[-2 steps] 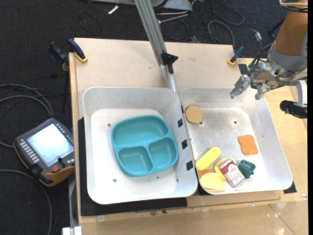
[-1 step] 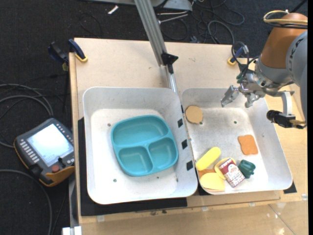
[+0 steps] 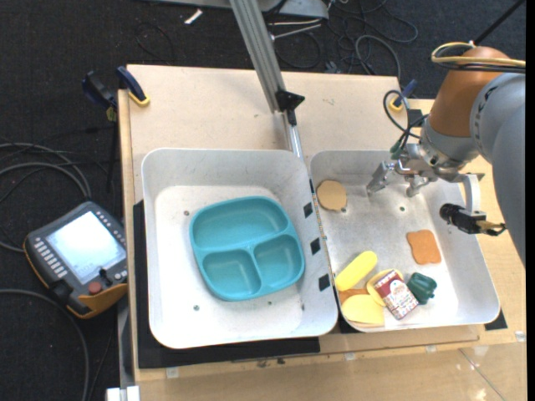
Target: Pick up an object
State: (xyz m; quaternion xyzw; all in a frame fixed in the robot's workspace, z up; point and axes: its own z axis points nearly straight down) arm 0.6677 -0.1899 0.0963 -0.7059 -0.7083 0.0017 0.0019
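Observation:
My gripper [image 3: 393,184] hangs over the far part of the right bin [image 3: 476,307], its two fingers spread apart with nothing between them. A round tan cookie [image 3: 332,195] lies to its left near the bin's divider side. An orange-brown toast piece [image 3: 424,246] rests below and to the right of the gripper. At the front of the bin lie a yellow banana [image 3: 355,269], a yellow slice [image 3: 364,310], a small red and white box [image 3: 394,294] and a green pepper [image 3: 422,286], all packed close together.
The left bin [image 3: 159,224] holds a teal divided plate [image 3: 247,246]. A metal pole [image 3: 263,48] slants up from between the bins. A black fitting [image 3: 461,217] juts off the arm over the right bin's right wall. A teach pendant [image 3: 75,257] lies off the bench, left.

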